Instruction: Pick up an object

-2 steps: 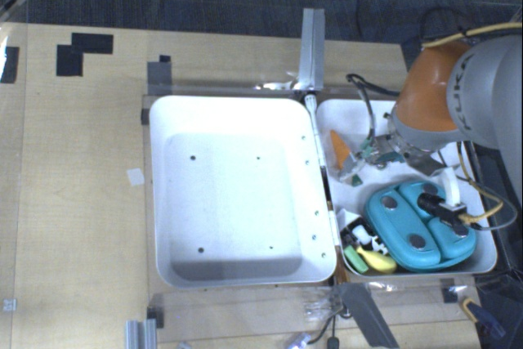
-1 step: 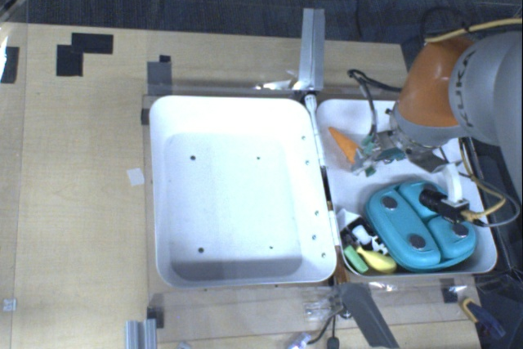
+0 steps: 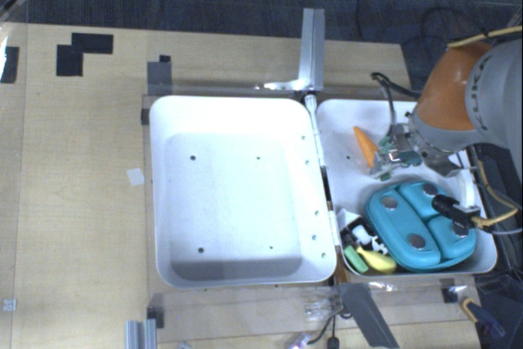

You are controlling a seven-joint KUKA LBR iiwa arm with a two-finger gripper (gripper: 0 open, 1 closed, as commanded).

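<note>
1. A light wooden bench [image 3: 73, 200] is observed, bearing two shallow white bins side by side.
2. The left bin [image 3: 163, 200] and the right bin [image 3: 335, 123] are set touching along one edge.
3. Black tape marks [image 3: 82, 51] are noted at the bench's far left.

Orange carrot-shaped piece [image 3: 365, 143] lies tilted at upper middle of frame's right side. Large teal tray [image 3: 418, 226] flat at lower right; yellow banana [image 3: 377, 260] touching its lower-left edge.
</note>
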